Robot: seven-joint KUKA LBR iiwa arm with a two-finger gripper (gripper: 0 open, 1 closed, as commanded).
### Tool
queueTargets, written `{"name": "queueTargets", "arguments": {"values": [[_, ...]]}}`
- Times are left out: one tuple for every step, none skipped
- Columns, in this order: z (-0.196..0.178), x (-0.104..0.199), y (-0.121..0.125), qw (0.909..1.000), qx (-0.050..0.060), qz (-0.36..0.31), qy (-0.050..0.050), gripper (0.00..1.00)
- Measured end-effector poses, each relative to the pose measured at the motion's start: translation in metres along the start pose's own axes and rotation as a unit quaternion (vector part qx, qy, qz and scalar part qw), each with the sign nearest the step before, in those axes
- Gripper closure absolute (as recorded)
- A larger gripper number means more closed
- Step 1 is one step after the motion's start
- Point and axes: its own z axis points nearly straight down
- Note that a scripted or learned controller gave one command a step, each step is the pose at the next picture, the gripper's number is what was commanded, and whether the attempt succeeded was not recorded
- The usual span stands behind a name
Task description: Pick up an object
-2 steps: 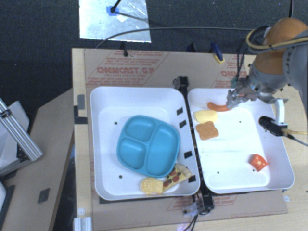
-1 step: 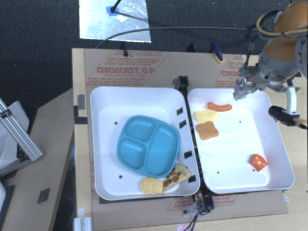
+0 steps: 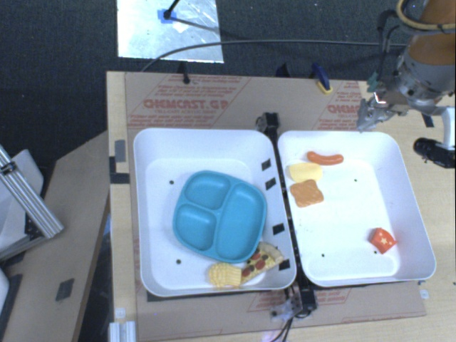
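The right bin holds a red-orange sausage, a pale yellow piece, a brown toast slice and a small red item near its front right corner. My gripper hangs above the bin's far rim at the upper right. It is apart from every object and has nothing visibly in it. The sausage is the nearest thing, below and to its left.
The left bin bears a blue divided plate, with a corn cob and a pizza slice at its front edge. Black clips run along the seam between bins. A cable crosses behind the bench.
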Motion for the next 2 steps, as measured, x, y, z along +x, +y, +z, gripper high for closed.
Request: {"name": "queueTargets", "arguments": {"values": [[-0.011, 0.000, 0.001, 1.0000, 0.002, 0.000, 0.000, 1.00], [-0.001, 0.049, -0.012, 1.0000, 0.004, -0.001, 0.001, 1.00]]}}
